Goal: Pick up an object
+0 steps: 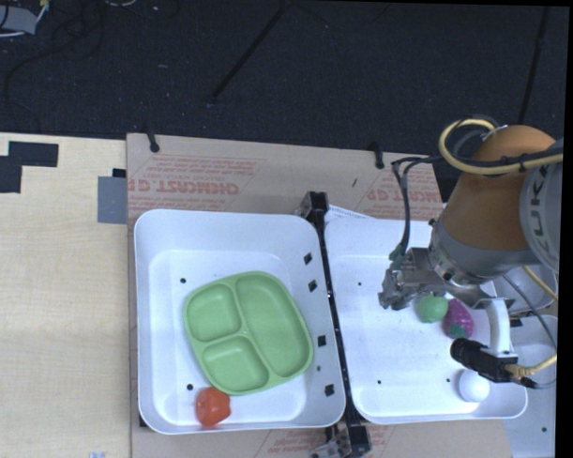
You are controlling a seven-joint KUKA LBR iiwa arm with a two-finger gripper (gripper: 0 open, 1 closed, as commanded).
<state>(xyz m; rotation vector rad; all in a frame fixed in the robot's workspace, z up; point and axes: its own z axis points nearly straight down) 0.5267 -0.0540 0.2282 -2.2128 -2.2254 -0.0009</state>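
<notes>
Whether the gripper's (397,291) fingers were open or closed could not be told as it hung over the right bin (394,387), a green ball (432,307) and magenta object (460,320) just beside it. The left bin (163,257) held a green divided plate (248,332) and a red object (213,406).

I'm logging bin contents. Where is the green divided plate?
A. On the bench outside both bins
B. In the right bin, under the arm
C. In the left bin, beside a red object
C: the green divided plate lies in the left bin, with the red object at its lower edge.
</notes>
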